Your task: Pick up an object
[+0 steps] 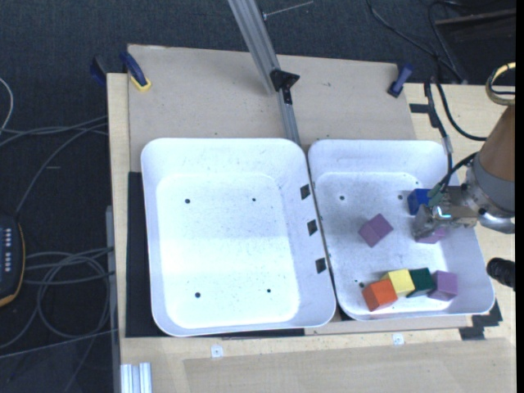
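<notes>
The right bin [352, 162] holds several small blocks. A purple cube [376, 229] lies near its middle. Along the front wall sit an orange block [379, 294], a yellow block [400, 282], a green block [422, 279] and a second purple block [446, 284]. My gripper [431, 219] is low over the bin's right side, reaching in from the right. A blue block [418, 201] shows just left of it, and a small purple piece [431, 235] lies right under it. The gripper body hides whether either one is held.
The left bin [164, 162] stands beside the right one, with black clips along the shared wall. A grey metal pole [255, 35] slants down from the top to the bins' back edge. Cables lie on the floor at left and top right.
</notes>
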Tool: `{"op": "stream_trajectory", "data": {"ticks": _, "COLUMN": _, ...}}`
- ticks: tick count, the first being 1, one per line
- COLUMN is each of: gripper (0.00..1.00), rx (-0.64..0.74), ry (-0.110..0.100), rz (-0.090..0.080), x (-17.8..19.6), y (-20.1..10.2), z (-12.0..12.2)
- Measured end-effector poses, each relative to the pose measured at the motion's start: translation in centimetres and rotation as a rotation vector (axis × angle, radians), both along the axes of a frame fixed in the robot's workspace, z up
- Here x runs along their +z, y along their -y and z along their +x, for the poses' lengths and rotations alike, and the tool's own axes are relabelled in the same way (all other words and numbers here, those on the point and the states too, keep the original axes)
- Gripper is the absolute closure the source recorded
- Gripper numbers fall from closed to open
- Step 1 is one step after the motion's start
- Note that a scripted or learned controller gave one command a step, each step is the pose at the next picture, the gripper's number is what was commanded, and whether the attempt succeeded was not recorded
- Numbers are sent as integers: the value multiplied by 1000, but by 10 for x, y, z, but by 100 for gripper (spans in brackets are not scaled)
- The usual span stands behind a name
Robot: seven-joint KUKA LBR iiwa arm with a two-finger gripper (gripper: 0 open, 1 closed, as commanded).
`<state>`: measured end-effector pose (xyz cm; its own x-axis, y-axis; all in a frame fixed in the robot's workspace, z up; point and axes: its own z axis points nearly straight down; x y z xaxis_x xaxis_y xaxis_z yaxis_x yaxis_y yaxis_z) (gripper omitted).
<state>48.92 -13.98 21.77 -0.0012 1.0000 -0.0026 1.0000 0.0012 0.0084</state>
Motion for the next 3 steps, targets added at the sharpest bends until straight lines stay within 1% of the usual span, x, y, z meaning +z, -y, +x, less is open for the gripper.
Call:
{"op": "stream_trajectory", "data": {"ticks": 1, "gripper": 100, "rx": 0, "ry": -3, "rz": 1, "x": 25, "y": 0, "z": 1}}
{"op": "stream_trajectory", "data": {"ticks": 2, "gripper": 100, "rx": 6, "ry": -6, "rz": 5, "x": 35, "y": -50, "z": 23}}
{"op": "stream_trajectory", "data": {"ticks": 3, "gripper": 100, "rx": 6, "ry": -7, "rz": 5, "x": 36, "y": -105, "z": 32}}
